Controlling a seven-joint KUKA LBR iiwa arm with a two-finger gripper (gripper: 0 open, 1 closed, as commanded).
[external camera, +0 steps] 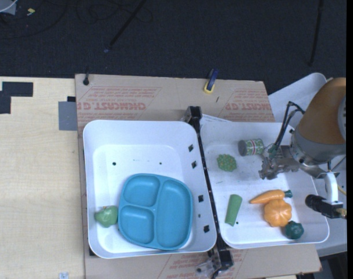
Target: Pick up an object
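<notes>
In the left bin point(100, 138) a small pale green object point(106, 216) lies in the near left corner, touching the edge of a blue divided plate point(156, 211) that takes up most of the bin's near half. Across the black divider, the right bin point(223, 237) holds the rest. A light green cylinder point(233, 209) lies near the front, tilted slightly, and above it sits a bumpy green broccoli-like piece point(226, 162). Farther back and to the right, a small can point(251, 147) with a green label lies on its side. The gripper point(271, 170) hangs over the bin floor just right of the can and above an orange carrot point(269, 196), apart from both; whether its jaws are wide or narrow cannot be told, and nothing is seen held in them. Below the carrot rests a round orange fruit point(277, 213), with a dark green ball point(293, 230) just beside it at the near right corner.
</notes>
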